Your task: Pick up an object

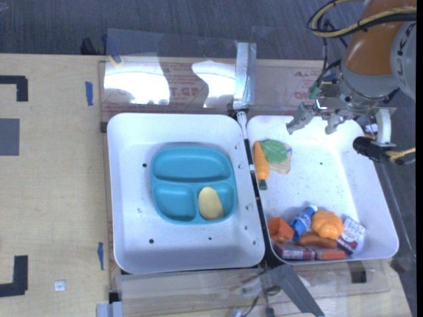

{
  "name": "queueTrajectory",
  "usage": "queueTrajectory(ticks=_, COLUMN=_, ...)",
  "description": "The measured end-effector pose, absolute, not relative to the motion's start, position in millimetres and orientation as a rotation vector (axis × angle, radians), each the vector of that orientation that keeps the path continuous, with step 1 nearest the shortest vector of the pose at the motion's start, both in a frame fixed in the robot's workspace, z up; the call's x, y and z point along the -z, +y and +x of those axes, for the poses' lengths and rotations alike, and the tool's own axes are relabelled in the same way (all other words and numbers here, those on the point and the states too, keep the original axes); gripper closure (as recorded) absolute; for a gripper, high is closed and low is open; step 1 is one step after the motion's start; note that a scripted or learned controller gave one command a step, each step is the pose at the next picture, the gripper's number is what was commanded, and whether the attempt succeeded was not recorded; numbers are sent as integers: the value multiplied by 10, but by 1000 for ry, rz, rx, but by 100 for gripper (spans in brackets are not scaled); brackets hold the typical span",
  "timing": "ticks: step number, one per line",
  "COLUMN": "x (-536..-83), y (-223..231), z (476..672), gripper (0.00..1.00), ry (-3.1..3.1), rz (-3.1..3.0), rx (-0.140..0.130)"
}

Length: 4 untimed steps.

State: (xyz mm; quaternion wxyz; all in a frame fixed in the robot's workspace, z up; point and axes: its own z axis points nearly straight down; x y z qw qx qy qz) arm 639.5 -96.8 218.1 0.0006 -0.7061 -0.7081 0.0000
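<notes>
My gripper hangs over the far edge of the right bin, its two fingers spread apart with nothing between them. An orange carrot and a green-topped sandwich piece lie at the bin's left wall, below and left of the gripper. A pile sits at the near edge: an orange pepper, a blue bottle, a red piece, a white packet and a dark bar.
The left bin holds a blue divided tray with a yellow lemon-like object in its lower right compartment. A shiny plastic sheet and a metal post stand behind the bins. Cables loop above the wrist.
</notes>
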Motion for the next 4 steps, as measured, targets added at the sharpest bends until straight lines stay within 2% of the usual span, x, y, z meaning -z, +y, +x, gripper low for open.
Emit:
queueTrajectory(ticks=1, x=-934, y=-1103, z=5484, gripper=0, ry=-2406, rz=-2016, rx=-2)
queueTrajectory(ticks=2, x=-883, y=-984, z=4816, gripper=0, ry=-2458, rz=-1966, rx=8)
queueTrajectory(ticks=3, x=-1043, y=-1371, z=5103, gripper=0, ry=-2422, rz=-2007, rx=2)
queueTrajectory(ticks=4, x=-1039, y=-1147, z=5441, gripper=0, ry=-2470, rz=-1944, rx=3)
